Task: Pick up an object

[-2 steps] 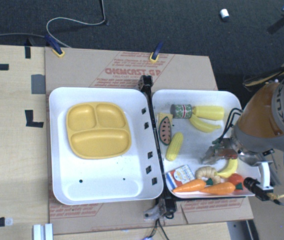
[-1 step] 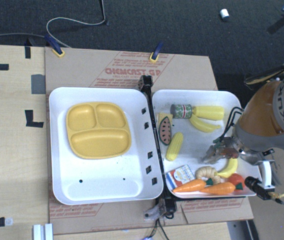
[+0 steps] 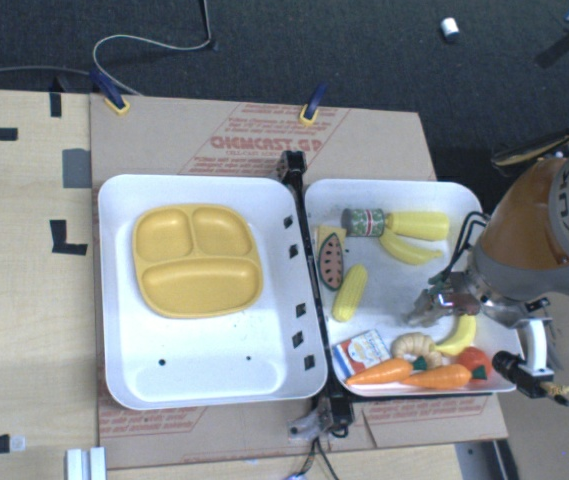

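A toy banana (image 3: 460,332) lies in the right bin (image 3: 394,190), toward its near right corner, just beside the claw (image 3: 432,306), which hovers low over the bin floor with its dark fingers spread apart and nothing between them. The grey arm (image 3: 529,248), with its orange band, reaches in from the right.

Crowded along the near wall of the same bin — a small red-and-white packet (image 3: 364,349), a cream-coloured piece (image 3: 414,346), two carrots (image 3: 419,374) lying end to end, and a red item (image 3: 473,359) touching the banana's near end. Farther left, an ear of corn (image 3: 350,292) lies tilted on bare floor, with a watermelon slice (image 3: 331,258) just beside it against the left wall. At the far side, a small green can (image 3: 365,222) rests on its side next to two more yellow pieces (image 3: 416,236).

The left bin (image 3: 124,298) holds a yellow divided plate (image 3: 198,259) in its far half. Both bins sit on a cardboard sheet (image 3: 264,138) over the wooden surface (image 3: 24,298), with a cable (image 3: 154,40) looping on the dark floor beyond.
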